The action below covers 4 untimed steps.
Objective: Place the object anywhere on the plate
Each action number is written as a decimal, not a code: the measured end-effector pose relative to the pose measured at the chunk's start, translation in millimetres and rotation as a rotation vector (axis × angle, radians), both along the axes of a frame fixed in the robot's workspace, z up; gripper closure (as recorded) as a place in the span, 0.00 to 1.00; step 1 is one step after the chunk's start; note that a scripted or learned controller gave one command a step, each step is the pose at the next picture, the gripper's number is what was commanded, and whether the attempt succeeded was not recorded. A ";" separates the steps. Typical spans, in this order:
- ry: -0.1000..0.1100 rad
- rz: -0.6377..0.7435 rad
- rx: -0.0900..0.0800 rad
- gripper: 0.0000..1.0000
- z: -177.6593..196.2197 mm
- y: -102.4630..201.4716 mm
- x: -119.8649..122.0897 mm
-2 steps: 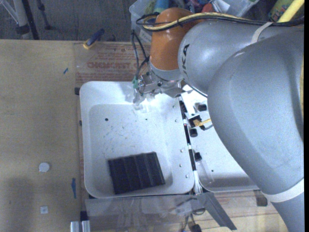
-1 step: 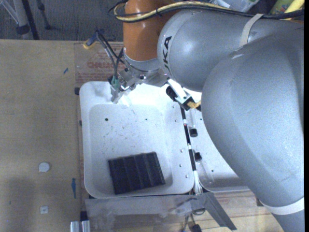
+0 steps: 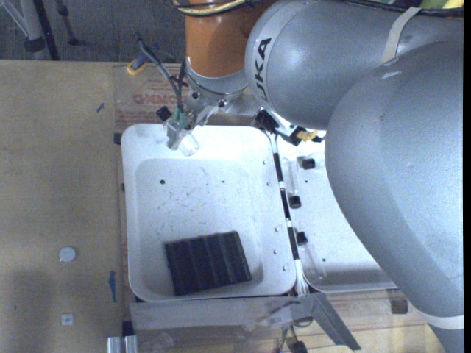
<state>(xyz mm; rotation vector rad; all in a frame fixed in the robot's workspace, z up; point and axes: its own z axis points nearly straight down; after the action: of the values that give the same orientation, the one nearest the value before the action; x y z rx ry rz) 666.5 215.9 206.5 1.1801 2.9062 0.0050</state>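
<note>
Arm [image 3: 353, 87] hides right bin [image 3: 331, 271] (mostly); tool [image 3: 179, 132] blurred.

Arm [image 3: 353, 72]: smooth grey shell, satin sheen with soft highlights; orange band [image 3: 213, 28] above wrist equally smooth, semi-gloss. Left bin [image 3: 140, 197]: white plastic look, slightly glossy, floor flecked with small dark scuffs. Dark ridged slab [image 3: 207, 262] in bin's near part: matt black, ribbed surface. Bench [image 3: 51, 160] left of bin: matt tan board, wood-like. Right bin [image 3: 324, 271]: same white, smooth finish.
</note>
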 end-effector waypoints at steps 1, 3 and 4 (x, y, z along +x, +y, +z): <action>-0.005 0.002 0.000 1.00 11.1 1.3 0.7; 0.001 0.148 0.001 1.00 -12.9 7.2 -8.4; 0.002 0.278 -0.001 1.00 -19.2 10.7 -7.3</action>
<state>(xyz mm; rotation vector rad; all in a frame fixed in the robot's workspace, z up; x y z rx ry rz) 659.2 226.6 187.3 0.7666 3.0439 0.0027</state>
